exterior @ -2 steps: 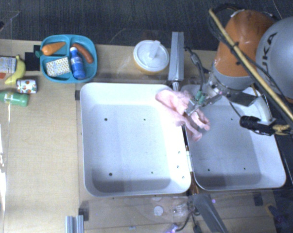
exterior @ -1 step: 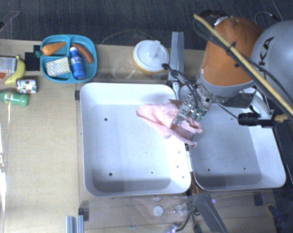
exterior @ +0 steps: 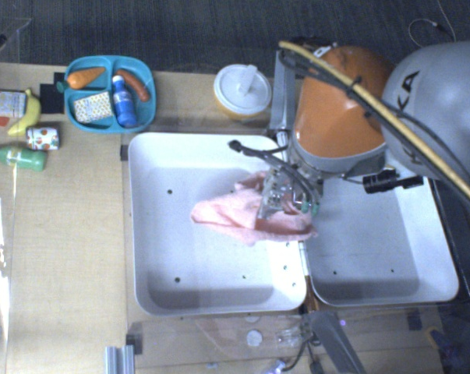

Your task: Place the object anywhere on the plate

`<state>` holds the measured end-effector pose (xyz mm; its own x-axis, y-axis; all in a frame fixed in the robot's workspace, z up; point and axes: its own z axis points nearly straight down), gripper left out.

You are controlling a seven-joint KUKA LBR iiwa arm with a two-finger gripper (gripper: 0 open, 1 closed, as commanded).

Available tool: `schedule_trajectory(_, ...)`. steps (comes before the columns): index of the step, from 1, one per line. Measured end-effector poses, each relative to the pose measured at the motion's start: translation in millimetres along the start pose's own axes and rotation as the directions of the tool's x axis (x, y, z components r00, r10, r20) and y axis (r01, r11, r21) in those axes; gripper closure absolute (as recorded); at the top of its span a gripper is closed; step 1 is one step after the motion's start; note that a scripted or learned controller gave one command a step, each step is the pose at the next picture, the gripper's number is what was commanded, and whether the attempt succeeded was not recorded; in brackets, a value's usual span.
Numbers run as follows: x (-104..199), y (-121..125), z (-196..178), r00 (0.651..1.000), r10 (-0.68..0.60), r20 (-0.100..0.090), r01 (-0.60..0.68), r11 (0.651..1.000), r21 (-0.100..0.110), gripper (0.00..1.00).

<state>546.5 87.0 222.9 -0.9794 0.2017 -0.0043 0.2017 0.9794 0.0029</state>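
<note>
A pale pink, flat, irregular thing [exterior: 223, 213] lies in the left bin [exterior: 172, 287], stretching from the bin's middle to its right wall. Whether it is a plate or a soft cloth is unclear. Its right end shows a darker, reddish patch [exterior: 285, 226] close to the wall between the bins. My gripper [exterior: 285, 199] hangs straight down over that right end, at or just above the pink surface. The orange band and grey wrist [exterior: 336, 115] hide what is behind the gripper.
The right bin [exterior: 390, 263] sits beside the left one under my arm. Behind the bins stand a white lidded cup [exterior: 242, 90] and a blue divided tray [exterior: 110, 92] of toy food. A banana [exterior: 28, 111], a small can [exterior: 42, 138] and a green bottle [exterior: 16, 157] lie far left.
</note>
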Motion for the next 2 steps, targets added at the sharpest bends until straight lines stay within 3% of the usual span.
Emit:
schedule_trajectory(1,24.4,27.1,-1.5,0.980,-0.199,-0.002,0.199,0.980,0.000,1.00)
schedule_trajectory(2,24.3,27.2,-1.8,0.980,-0.199,-0.001,0.199,0.980,0.000,0.00)
